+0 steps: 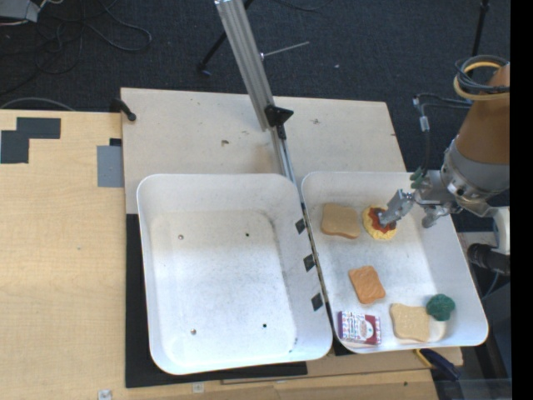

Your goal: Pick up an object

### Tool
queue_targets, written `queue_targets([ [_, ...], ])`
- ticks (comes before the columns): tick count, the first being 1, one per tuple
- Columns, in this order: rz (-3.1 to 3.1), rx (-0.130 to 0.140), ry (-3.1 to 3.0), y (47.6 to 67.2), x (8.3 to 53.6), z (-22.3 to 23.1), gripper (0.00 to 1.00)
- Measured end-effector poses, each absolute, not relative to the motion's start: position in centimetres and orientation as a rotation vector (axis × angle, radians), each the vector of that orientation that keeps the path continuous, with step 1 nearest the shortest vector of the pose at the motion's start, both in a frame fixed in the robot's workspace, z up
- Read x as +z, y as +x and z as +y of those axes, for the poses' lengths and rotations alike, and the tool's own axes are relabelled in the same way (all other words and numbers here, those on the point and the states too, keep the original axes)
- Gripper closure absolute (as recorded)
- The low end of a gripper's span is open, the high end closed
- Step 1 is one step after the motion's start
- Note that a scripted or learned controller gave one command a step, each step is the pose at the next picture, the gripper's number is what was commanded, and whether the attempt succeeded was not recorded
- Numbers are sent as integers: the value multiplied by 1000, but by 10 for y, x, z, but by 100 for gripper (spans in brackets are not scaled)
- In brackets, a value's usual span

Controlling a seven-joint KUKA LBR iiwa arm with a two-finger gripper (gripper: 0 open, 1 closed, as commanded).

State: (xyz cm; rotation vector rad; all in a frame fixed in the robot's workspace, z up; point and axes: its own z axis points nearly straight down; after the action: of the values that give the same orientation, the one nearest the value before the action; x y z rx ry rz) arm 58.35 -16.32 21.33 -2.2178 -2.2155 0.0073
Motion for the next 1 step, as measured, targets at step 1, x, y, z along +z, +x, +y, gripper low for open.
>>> queue_targets([
  [1, -2214, 8, -2216, 581, 149, -159, 0],
])
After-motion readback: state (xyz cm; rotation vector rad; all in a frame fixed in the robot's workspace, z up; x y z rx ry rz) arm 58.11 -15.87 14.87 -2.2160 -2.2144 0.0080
